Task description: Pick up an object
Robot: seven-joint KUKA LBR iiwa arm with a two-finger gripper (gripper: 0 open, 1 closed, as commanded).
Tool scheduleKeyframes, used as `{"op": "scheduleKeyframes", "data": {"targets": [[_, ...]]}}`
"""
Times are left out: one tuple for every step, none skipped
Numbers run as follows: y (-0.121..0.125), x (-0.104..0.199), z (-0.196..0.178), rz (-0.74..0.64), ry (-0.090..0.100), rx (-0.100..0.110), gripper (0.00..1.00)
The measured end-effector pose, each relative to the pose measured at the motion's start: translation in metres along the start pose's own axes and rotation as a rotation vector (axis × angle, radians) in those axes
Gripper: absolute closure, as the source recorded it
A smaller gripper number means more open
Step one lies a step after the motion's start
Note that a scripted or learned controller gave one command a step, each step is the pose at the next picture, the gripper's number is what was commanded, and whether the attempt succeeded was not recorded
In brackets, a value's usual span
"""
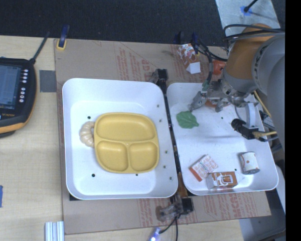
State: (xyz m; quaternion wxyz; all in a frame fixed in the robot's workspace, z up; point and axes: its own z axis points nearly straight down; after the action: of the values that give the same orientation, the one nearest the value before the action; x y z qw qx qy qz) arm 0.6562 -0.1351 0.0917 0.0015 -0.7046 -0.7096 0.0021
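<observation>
Two white bins are seen side by side on a brown board. The left bin (pixel 75 134) is taken up mostly by a yellow tray (pixel 126 142) with three compartments, laid flat near the middle. A pale, lumpy object (pixel 86 133) is tucked against the tray's left edge and partly hidden under it; what it is cannot be told.

In the right bin (pixel 215 134) several small things are scattered. A green leaf-like piece (pixel 187 119) lies toward the far left part of the bin. Near the front, a small red and white packet (pixel 203 166) is found, and just to its right an orange and white box (pixel 224 179) lies flat by the near rim. A small white cylinder (pixel 249 162) rests on its side at the near right, well apart from the green piece.

The gripper (pixel 209 102) is reached in from the right, low over the far part of the right bin. The green piece lies just near and left of the fingertips (pixel 196 104), close beside them, but it is not seen between them. Whether the fingers are spread or closed cannot be told from this view. Nothing is seen grasped.

A handheld screen (pixel 7 97) with an orange casing lies on the bench at the far left.
</observation>
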Motion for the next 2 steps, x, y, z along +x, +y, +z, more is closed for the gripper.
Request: {"op": "scheduleKeyframes", "data": {"targets": [[-0.031,0.041,0.000,0.000,-0.001,0.000,0.00],[-0.031,0.040,-0.010,-0.001,-0.002,0.002,1.00]]}}
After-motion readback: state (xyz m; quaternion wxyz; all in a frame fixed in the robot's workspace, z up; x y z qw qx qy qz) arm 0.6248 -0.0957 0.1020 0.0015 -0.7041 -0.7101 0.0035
